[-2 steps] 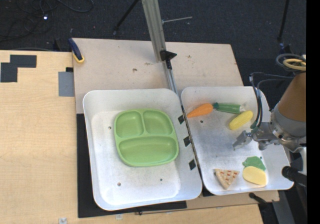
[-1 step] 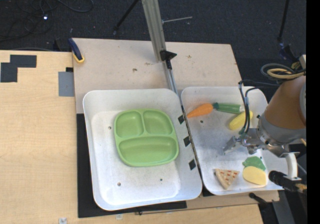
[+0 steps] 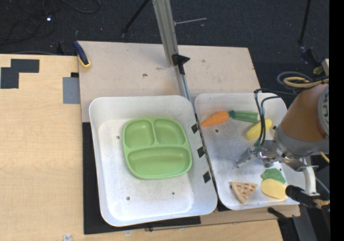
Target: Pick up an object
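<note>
- Down in the right bin (image 3: pixel 215 181), the gripper (image 3: pixel 243 160) hangs over bare white floor, its two thin metal fingers (image 3: pixel 240 162) pointing left and toward the near side; they look spread a little way apart with nothing between them, though they are small and hard to read.
- Just right of the fingers, the grey wrist and the orange band of the arm (image 3: pixel 303 116) come in from the right, covering part of the bin's right wall, with a black cable looping over the far side of the wrist.
- Nearest the gripper, on its far right, a yellow piece (image 3: pixel 257 129) lies partly behind the cable; I cannot tell whether it touches the wrist.
- Farther off, by the bin's far wall, an orange carrot (image 3: pixel 215 119) with a green stem (image 3: pixel 244 116) lies across the bin, well apart from the fingers.
- On the near side, a pizza slice (image 3: pixel 243 191) rests close to the near wall, with a yellow lemon-like piece (image 3: pixel 273 188) just right of it and a green piece (image 3: pixel 272 175) just beyond that one, beneath the wrist.
- To the left, the left bin (image 3: pixel 102 127) holds a green divided plate (image 3: pixel 157 147), lying flat near its middle.
- Beyond both bins, a metal post (image 3: pixel 165 25) rises from the bench (image 3: pixel 123 68).
</note>
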`<state>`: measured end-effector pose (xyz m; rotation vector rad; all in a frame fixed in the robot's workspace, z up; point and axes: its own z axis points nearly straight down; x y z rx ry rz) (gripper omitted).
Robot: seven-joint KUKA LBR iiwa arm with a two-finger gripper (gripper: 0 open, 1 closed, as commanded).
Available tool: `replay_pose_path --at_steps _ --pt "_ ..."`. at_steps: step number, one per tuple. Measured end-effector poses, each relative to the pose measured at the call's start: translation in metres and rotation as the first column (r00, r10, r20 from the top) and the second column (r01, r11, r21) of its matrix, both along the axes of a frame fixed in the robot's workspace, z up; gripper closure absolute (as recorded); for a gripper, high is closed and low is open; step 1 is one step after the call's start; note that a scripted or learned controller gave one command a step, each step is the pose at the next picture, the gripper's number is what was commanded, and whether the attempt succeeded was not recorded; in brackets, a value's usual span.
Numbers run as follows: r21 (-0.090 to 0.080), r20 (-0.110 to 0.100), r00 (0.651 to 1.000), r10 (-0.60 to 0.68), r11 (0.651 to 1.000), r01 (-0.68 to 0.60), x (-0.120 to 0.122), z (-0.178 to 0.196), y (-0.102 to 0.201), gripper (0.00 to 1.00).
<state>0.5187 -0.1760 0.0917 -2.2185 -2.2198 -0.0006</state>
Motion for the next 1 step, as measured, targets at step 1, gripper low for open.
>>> replay_pose_path --at_steps 1 --pt "0.000 0.008 1.000 -0.002 1.000 0.002 0.0025 0.0120 -0.0002 1.00"
